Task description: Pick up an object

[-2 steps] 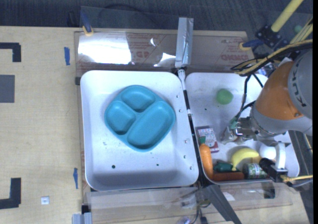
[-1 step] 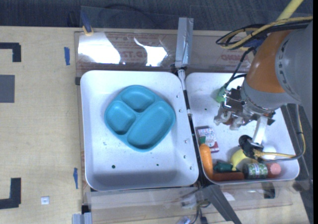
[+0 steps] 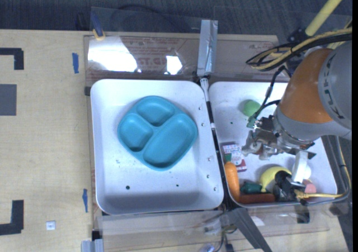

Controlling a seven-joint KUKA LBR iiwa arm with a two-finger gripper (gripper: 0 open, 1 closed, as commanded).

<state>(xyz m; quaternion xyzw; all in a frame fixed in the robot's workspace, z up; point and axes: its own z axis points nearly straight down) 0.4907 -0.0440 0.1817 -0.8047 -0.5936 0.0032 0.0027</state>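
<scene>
My claw [image 3: 262, 140] hangs over the middle of the right bin [image 3: 224, 112], below the orange band of my arm. My wrist covers it from above, so I cannot tell whether it is released or clenched, and I see nothing held in it.

The things I might pick all lie in this bin. At eleven o'clock from the claw, near the bin's far wall, sits a small green object [image 3: 249, 107]; its right side is cut off by a cable and my arm. At eight o'clock, just beside the claw, lies a small red-and-white packet [image 3: 232, 150], too small to read. At seven o'clock an orange carrot [image 3: 232, 181] lies along the bin's left wall, its lower end reaching the near corner. At six o'clock sits a yellow rounded object [image 3: 269, 175], partly behind my wrist gear. Below it, along the near wall, lies a dark reddish thing [image 3: 254, 189] that touches the carrot; I cannot make out what it is.

At nine o'clock, across the divider, the left bin [image 3: 112, 181] holds a blue plate [image 3: 158, 132] with three compartments, set a little toward the far side. Both bins rest on the pale wooden desk [image 3: 39, 133].
</scene>
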